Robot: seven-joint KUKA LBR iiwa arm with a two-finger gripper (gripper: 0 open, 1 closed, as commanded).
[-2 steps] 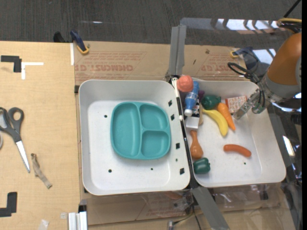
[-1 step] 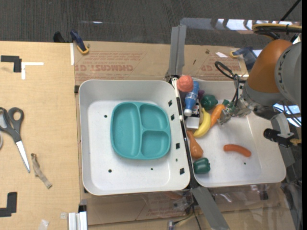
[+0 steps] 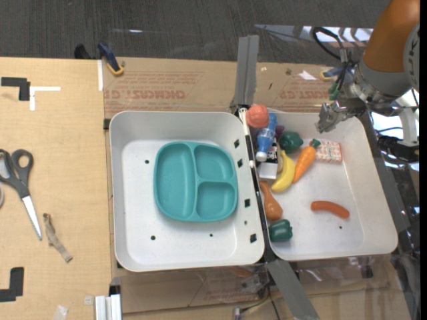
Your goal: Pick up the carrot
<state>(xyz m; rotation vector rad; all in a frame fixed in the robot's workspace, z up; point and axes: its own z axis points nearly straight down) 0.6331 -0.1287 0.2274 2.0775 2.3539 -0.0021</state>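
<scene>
- Hovering over the far edge of the right bin [image 3: 373,179], the gripper [image 3: 328,117] is hanging from the grey arm with its orange band [image 3: 395,32]; nothing is showing between its fingers, and whether they are open or closed I cannot tell.
- Lying in the right bin toward its far left part, the carrot [image 3: 304,163] is pointing its green top toward the far edge, near the gripper but apart from it.
- Touching the carrot on its left, a banana [image 3: 285,173] is curving toward the bin's left wall.
- Sitting just right of the carrot's top, a small pink-and-white box [image 3: 328,153] is resting near the far edge.
- Crowding the far left corner, a red ball [image 3: 258,117], a blue bottle [image 3: 265,143] and a dark green pepper [image 3: 290,141] are lying close together.
- Lying alone toward the middle of the bin, a sausage [image 3: 329,209] is well apart from the carrot.
- Resting along the left wall, an orange-brown piece [image 3: 270,203] and a second green pepper [image 3: 280,230] are sitting toward the near corner.
- Sitting in the middle of the left bin [image 3: 133,245], a teal tray [image 3: 196,181] is showing three compartments.
- Lying on the bench near its left edge, scissors [image 3: 20,179] are resting outside both bins.
</scene>
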